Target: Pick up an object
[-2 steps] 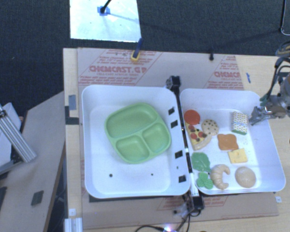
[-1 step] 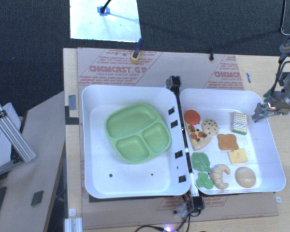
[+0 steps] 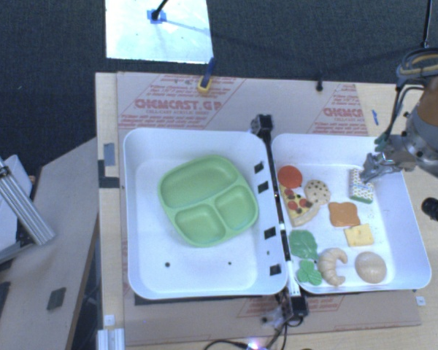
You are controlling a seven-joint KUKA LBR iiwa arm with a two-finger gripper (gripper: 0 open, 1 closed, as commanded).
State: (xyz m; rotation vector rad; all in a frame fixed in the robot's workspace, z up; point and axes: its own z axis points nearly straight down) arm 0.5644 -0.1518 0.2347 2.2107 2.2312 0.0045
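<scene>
Gripper fingertips are being seen at about three o'clock in the camera view, over the upper right part of the right bin, at the end of the grey arm that is reaching in from the right. Whether anything is being gripped cannot be told; no object is being seen between the fingertips.

Just below the tips, toward five o'clock from them, a small patterned block with a green edge is lying, and it is being judged the likeliest target. From that block, at seven o'clock, an orange-brown toast slice is lying close by, with a yellow cheese square beneath it. Farther out toward nine o'clock a cookie, a pizza slice and a red disc are lying well apart from the block.

The block is sitting near the bin's right wall, so a descent is being judged liable to catch a finger on that wall. It is also lying low and flat, so it may be pushed sideways, not pinched, and the toast slice may be nudged.
</scene>
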